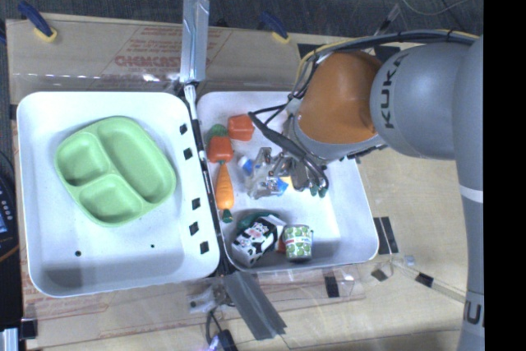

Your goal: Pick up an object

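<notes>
Jaws (265,174) low — carrot (224,186) seemingly just beside.

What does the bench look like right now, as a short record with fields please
left bin: holds a green divided plate
right bin: toy carrot, two orange pieces, black-and-white cow-print item, small green-labelled container
arm: reaches in over the right bin
gripper: low over the right bin's middle, beside the carrot

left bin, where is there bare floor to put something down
In the left white bin, bare floor lies below the green three-compartment plastic plate, toward the near wall, plus a strip along its right wall. The right white bin is crowded: orange toy carrot, black-and-white cow-print carton, gripper.
</notes>
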### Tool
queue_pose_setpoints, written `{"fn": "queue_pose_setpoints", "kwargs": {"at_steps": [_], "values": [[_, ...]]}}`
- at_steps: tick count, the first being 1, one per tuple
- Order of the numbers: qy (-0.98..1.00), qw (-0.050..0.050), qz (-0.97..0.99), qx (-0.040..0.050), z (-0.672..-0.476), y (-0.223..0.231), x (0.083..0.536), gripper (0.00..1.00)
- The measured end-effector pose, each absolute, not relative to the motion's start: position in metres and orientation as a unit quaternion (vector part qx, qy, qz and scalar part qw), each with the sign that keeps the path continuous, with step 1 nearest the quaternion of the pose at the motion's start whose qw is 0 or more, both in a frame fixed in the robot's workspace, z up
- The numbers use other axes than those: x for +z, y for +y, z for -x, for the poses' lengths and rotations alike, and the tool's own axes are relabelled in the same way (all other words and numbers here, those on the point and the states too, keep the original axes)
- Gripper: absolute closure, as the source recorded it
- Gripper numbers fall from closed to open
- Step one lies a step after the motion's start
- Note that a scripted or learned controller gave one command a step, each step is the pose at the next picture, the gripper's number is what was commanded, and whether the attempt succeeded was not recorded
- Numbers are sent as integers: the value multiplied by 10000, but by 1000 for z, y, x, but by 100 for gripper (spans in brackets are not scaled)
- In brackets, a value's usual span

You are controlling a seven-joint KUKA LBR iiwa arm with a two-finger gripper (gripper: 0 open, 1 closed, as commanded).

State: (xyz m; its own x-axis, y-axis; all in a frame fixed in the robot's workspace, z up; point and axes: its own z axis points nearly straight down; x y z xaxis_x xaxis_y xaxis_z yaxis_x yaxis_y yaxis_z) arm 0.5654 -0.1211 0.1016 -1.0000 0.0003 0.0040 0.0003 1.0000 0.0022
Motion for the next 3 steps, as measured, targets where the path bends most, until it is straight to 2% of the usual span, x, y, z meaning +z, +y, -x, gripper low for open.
{"fn": "queue_pose_setpoints", "kwargs": {"at_steps": [1,2,3], "values": [[-10000,21,1,-11,-565,-121,101,0],[-10000,26,-13,-15,-565,-120,111,100],[-10000,27,-14,-14,-565,-120,111,0]]}}
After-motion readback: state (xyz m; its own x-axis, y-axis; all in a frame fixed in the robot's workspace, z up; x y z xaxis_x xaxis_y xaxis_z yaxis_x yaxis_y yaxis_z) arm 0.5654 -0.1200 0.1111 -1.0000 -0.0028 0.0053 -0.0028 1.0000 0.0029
